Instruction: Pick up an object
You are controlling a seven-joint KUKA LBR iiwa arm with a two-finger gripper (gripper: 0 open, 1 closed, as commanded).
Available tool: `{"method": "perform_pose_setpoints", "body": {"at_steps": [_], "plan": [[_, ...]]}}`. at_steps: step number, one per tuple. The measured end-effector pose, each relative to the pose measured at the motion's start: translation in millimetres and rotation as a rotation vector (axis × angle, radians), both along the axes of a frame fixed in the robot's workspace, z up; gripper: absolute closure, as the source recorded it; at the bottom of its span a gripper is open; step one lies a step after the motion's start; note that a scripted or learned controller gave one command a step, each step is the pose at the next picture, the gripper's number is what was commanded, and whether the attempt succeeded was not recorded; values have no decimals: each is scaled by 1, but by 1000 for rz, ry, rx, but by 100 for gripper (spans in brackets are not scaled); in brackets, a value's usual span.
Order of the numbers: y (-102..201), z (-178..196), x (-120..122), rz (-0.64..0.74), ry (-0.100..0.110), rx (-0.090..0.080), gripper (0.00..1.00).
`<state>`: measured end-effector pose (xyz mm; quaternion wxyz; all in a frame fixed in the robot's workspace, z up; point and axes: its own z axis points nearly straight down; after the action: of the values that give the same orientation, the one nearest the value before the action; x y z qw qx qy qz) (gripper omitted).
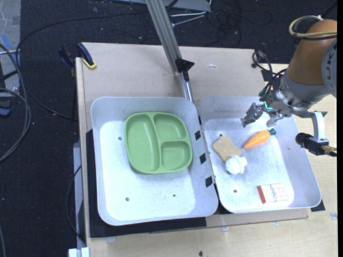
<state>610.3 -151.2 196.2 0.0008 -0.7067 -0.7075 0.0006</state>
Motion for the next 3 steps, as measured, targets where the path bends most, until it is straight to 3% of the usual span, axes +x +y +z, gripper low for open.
{"method": "perform_pose_setpoints", "body": {"at_steps": [1,2,3], "plan": [[0,1,1,0,-2,0,0],[-3,-62,-4,-2,4,0,0],[-2,-82,4,2,-28,-5,0]]}}
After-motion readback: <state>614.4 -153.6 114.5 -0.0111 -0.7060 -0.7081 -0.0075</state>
